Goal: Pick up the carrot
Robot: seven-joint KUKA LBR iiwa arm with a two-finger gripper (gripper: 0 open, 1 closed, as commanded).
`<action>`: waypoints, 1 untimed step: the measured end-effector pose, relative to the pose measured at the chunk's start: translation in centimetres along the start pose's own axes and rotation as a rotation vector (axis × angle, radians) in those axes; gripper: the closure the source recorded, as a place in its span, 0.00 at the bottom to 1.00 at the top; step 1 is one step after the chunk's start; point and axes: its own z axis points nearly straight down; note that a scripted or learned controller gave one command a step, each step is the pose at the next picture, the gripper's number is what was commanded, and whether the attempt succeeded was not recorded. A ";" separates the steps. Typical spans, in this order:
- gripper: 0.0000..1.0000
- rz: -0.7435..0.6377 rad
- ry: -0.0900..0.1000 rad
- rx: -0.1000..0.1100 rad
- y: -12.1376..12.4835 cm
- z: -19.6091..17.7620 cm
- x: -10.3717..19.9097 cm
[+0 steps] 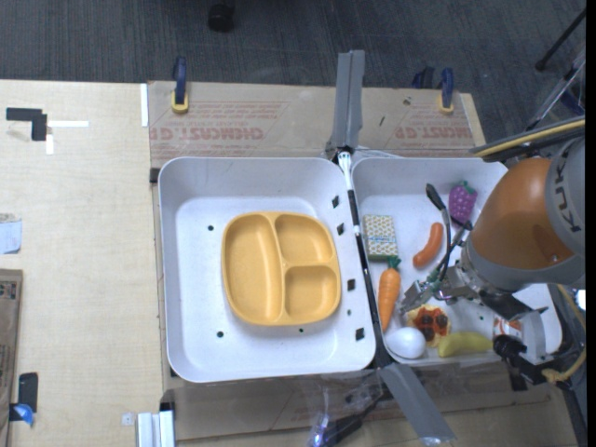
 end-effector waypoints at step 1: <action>0.00 0.000 0.000 0.000 0.0 0.0 0.0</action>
